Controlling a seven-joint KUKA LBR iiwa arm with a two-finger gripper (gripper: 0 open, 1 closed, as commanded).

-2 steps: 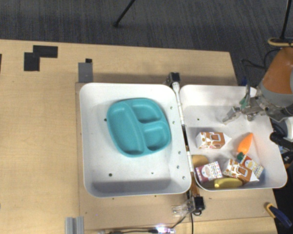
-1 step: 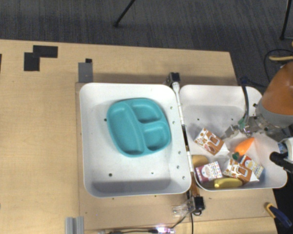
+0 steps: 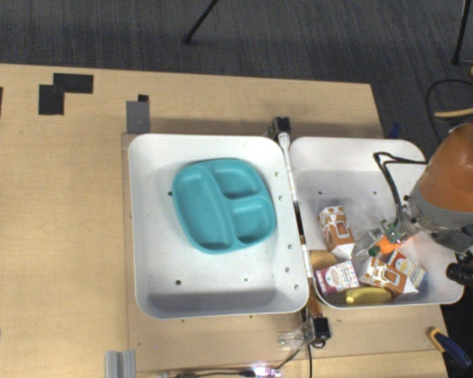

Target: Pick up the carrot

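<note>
My arm [image 3: 455,181] enters from 3 o'clock, its orange band sitting over the right bin [image 3: 339,160]. My gripper [image 3: 385,239] is down among the clutter in the near half of that bin. An orange piece, the carrot [image 3: 388,245], shows right at the fingertips, at about 5 o'clock from the bin's centre. Whether my fingers are closed on it or merely beside it, I cannot tell; the wrist and nearby packs hide the gap.

Around the carrot: a carton [image 3: 337,227] at its 9 o'clock, a second carton [image 3: 393,273] touching it at 6 o'clock, a small pink-labelled pack [image 3: 340,276] at 7 o'clock, and a yellow banana [image 3: 368,295] against the bin's near wall. A tan item [image 3: 322,258] lies by the left wall.

The left bin [image 3: 154,235] holds a teal divided plate [image 3: 223,204], lying flat near its centre, well apart from the carrot.
</note>
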